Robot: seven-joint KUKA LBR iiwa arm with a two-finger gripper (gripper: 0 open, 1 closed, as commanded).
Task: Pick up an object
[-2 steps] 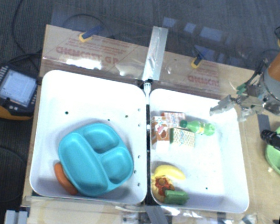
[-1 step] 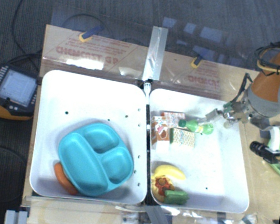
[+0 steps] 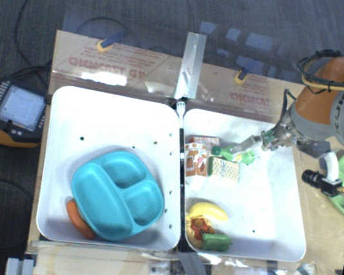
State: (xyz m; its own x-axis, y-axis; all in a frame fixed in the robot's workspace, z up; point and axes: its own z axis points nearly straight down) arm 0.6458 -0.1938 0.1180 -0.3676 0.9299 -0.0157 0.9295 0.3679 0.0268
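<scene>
the grey two-finger gripper (image 3: 249, 144) hangs low in the right-hand shallow white bin (image 3: 278, 204), near its back wall, reaching in from the right. whether it is spread or closed i cannot tell. a small green plastic toy (image 3: 234, 155) lies touching or just under its tip, with a pale green patterned packet (image 3: 225, 169) just in front. the toy's long axis runs left-right, roughly along the gripper's reach.

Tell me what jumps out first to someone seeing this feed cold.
The big turquoise divided plate in the left bin, lying over an orange thing. Then the gripper low over the small packages at the right bin's far end, and the yellow banana near its front-left corner.
</scene>
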